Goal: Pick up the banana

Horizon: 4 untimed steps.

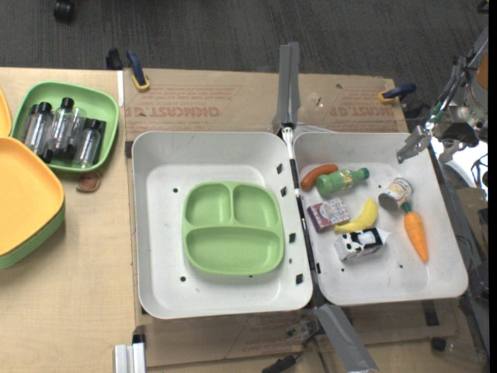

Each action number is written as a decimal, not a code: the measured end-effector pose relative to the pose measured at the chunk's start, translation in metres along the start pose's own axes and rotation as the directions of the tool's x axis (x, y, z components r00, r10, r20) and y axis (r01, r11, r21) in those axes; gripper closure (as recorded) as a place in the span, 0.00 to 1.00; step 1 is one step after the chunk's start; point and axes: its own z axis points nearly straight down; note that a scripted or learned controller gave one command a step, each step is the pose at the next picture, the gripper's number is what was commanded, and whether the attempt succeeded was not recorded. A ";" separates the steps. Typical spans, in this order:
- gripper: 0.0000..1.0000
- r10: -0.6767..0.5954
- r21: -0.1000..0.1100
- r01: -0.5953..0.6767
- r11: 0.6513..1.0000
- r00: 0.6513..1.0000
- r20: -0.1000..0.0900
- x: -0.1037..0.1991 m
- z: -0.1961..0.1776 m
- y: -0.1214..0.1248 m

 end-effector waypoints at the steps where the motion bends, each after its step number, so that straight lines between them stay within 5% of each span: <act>1: 0.00 0.184 0.001 -0.184 0.983 0.983 0.000 0.020 0.107 -0.026; 2: 0.00 0.391 0.004 -0.391 0.920 0.921 0.000 0.067 0.154 -0.066; 3: 1.00 0.394 0.005 -0.394 0.919 0.919 0.001 0.065 0.146 -0.067; 4: 1.00 0.423 0.001 -0.423 0.906 0.906 0.001 0.143 0.053 -0.061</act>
